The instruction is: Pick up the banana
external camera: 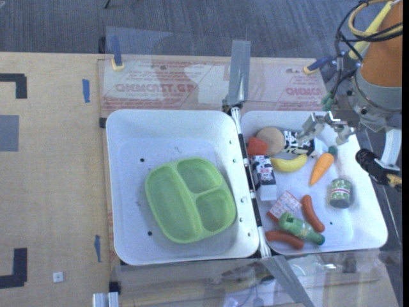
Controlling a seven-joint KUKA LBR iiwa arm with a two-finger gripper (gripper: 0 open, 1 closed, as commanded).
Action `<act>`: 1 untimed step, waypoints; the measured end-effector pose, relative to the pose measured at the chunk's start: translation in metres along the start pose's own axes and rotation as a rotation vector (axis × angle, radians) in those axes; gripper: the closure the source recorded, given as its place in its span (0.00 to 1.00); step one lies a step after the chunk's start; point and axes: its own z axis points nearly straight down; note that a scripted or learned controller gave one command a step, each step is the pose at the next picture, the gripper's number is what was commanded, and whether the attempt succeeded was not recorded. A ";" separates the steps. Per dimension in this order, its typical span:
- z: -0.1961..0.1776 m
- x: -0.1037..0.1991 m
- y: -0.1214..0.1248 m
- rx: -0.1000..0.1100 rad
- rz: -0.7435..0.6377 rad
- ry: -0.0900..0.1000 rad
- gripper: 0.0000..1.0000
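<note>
**Approach phase: gripper above the right bin, banana not yet grasped**

**Step in hand.** The banana (289,164) lies in the right bin (367,232), in its upper-left part, curved and flat on the bin floor. It is crowded: a black-and-white cow-patterned item (298,145) sits just behind it, a small milk carton (262,169) lies just to its left, a tan round item (271,139) and a red item (257,146) lie near its upper left, and a carrot (321,167) lies just beside its right end. The task judges as early: the banana rests in the bin, apart from the gripper.

**End effector.** The gripper (326,128) hangs over the upper right part of the bin, above and to the right of the banana. Its two fingers (309,128) appear spread apart, with nothing visible between them. It holds nothing. Whether a fingertip touches the cow-patterned item cannot be determined from this angle.

**Next move.** The gripper needs to shift toward the banana's middle, then descend with the fingers straddling its narrow width.

**Risks.**
- The carrot and the cow-patterned item may be caught or pushed.
- The banana's curve may let it slip on closing.

**Other contents.** The left bin (128,133) bears a green divided plate (190,199).
</note>
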 end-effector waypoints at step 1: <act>0.088 0.039 -0.008 -0.001 -0.064 -0.001 0.00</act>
